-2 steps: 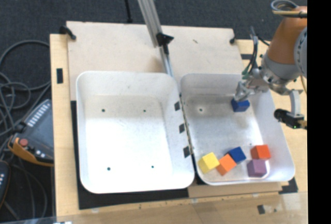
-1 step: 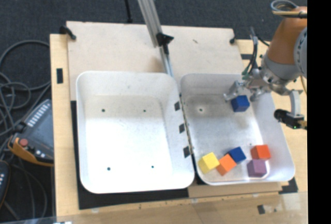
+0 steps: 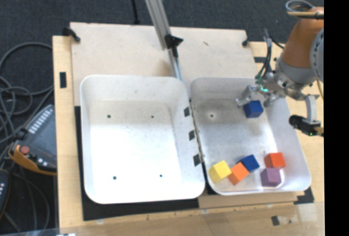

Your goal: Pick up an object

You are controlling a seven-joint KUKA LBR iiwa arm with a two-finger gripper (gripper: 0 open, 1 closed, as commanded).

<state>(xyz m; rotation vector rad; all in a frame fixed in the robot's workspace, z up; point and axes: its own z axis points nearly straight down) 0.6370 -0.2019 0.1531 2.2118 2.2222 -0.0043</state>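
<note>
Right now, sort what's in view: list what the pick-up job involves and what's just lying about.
Job in hand:
- gripper
- blue cube at the gripper, top of the right bin

Lying about:
- yellow cube
- orange cube
- second blue cube
- red-orange cube
- purple cube
- left bin
- pendant off the bench

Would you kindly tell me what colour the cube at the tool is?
Blue cube, seen in the camera view, at the tool.

A robotics lab: a pale wooden bench (image 3: 120, 49) on dark carpet carries two shallow white plastic bins (image 3: 136, 139), a slanted aluminium camera mast (image 3: 155, 3), loose black cables (image 3: 19, 74) and an orange-trimmed teach pendant (image 3: 34, 142).
</note>
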